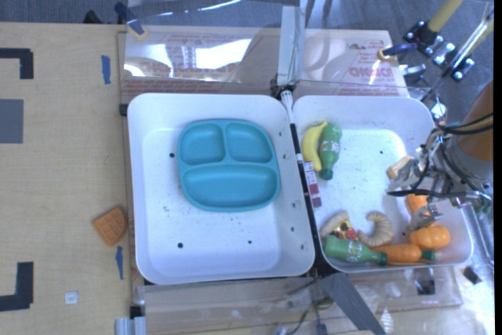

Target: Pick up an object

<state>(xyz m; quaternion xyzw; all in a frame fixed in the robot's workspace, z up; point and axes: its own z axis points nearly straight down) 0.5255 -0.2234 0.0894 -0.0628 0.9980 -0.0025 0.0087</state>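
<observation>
The right bin (369, 133) holds several toy foods. A yellow banana (312, 143) lies beside a green bottle (330, 148) at its left side. Along the front lie a pizza slice (339, 227), a croissant (381, 225), a second green bottle (353, 249), a carrot (401, 253) and an orange pumpkin-like piece (431, 236). My gripper (413, 178) hangs low over the bin's right side, just above a small orange piece (416, 202). A small tan object (399, 167) sits at its left edge; whether it is gripped I cannot make out.
The left bin (157, 239) bears a blue divided plate (227, 164). A waffle-like brown piece (110, 225) lies on the bench left of the bins. Clear plastic panels (204, 43) stand behind both bins. A yellow pole and clamps (439, 43) rise at the back right.
</observation>
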